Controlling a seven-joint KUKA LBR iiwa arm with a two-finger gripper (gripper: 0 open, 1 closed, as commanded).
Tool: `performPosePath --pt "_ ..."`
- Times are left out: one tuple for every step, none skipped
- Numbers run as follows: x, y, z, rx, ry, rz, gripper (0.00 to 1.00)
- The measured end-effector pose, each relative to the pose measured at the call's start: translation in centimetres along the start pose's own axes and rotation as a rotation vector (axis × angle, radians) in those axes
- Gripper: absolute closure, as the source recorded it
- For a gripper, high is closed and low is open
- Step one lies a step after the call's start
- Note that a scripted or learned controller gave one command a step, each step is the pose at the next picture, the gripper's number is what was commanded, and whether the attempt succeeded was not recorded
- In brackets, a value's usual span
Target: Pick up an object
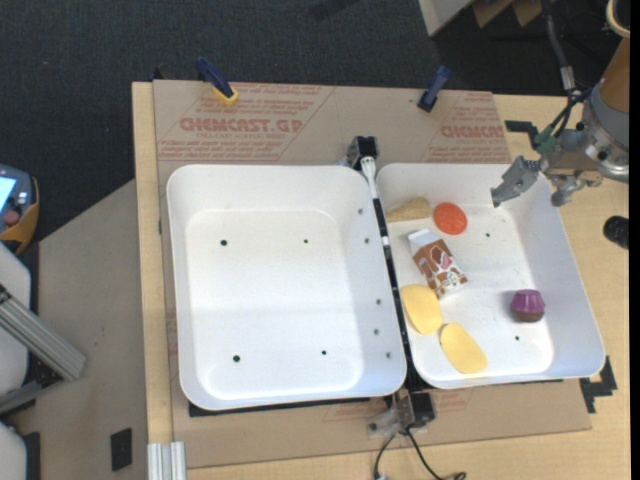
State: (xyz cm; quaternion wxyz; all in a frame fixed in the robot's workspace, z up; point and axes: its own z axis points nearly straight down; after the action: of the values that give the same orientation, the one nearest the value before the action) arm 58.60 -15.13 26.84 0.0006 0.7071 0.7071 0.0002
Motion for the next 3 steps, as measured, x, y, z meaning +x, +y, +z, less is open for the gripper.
performPosePath --pt "3.2 -1.5 11.8 0.014 0.005 -0.002 0.0" --pt "6.3 3.5 18.8 0.001 0.001 -0.004 0.0" --pt "5.8 -3.0 18.4 0.008 0.003 0.003 0.0"
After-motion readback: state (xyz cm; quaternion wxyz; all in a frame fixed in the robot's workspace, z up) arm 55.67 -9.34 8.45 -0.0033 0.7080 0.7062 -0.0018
